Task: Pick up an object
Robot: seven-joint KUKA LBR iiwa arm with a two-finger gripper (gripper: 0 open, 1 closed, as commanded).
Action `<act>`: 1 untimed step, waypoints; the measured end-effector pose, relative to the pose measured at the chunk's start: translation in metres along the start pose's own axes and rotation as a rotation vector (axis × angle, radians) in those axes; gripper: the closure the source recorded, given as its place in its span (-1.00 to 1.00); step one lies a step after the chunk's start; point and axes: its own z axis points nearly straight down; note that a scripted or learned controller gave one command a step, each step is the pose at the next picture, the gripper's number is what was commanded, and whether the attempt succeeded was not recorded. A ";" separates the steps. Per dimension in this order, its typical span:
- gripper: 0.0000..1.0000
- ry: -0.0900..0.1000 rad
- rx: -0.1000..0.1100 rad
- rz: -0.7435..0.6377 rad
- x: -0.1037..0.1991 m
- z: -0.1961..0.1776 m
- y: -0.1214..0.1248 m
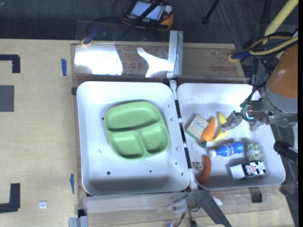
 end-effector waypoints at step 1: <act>-1.00 -0.004 -0.014 0.026 0.003 0.119 0.043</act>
